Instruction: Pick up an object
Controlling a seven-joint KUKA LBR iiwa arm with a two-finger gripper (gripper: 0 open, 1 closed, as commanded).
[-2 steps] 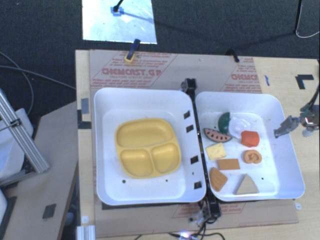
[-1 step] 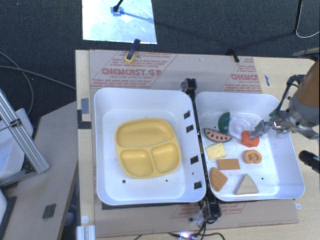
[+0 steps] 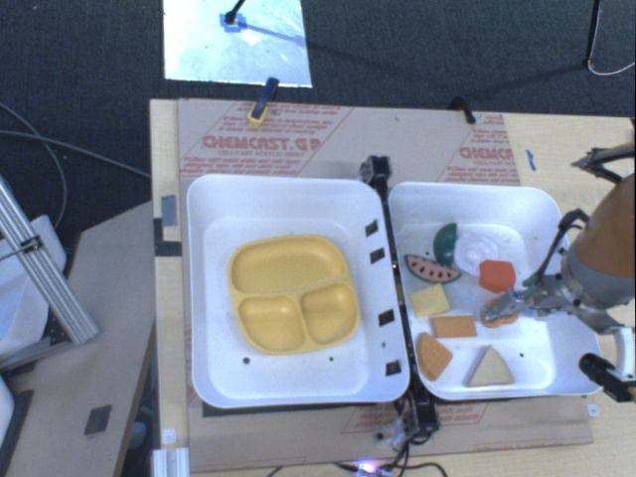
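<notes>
The right bin (image 3: 537,202) holds several toy food pieces: a green piece (image 3: 445,238), a watermelon slice (image 3: 431,269), a red block (image 3: 497,273), a pale yellow square (image 3: 429,300), an orange cracker (image 3: 453,326), an orange oval piece (image 3: 432,356) and a tan wedge (image 3: 490,368). My gripper (image 3: 500,311) reaches in from the right and sits low in this bin, just below the red block and right of the orange cracker. A small orange bit (image 3: 507,318) shows at its tip, and I cannot make out whether it is gripped.
The left bin (image 3: 214,207) carries a yellow divided plate (image 3: 293,291). Black clips (image 3: 378,256) line the wall where the bins meet. The arm's grey and orange wrist (image 3: 606,251) hangs over the right bin's right edge. Cardboard (image 3: 298,142) lies beneath both bins.
</notes>
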